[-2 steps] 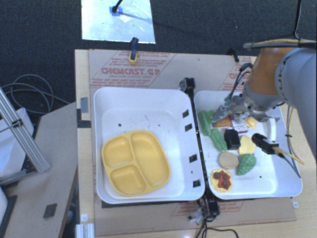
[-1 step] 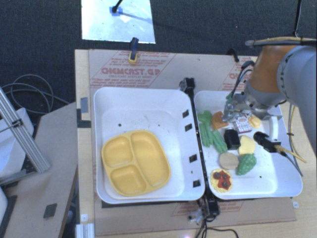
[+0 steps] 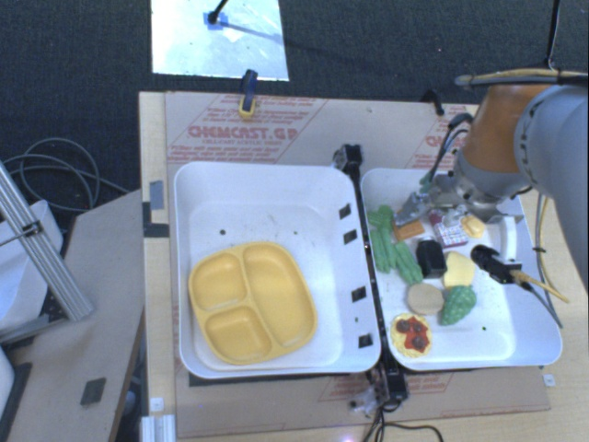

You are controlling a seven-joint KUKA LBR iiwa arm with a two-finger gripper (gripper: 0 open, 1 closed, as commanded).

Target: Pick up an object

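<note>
Two bins point(image 3: 276, 182) on surface; tool point(image 3: 440, 205) at right bin's upper part above toy food point(image 3: 433, 274); tool state cannot be determined.

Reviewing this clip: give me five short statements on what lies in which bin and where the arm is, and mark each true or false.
1. The yellow divided tray lies in the left bin. True.
2. The tray's compartments hold toy food. False: they are bare.
3. The green bean pods lie in the right bin, near its left wall. True.
4. The small pizza sits at the right bin's far edge. False: it sits near the front edge.
5. The arm hangs over the left bin. False: it is over the right bin's far part.
</note>
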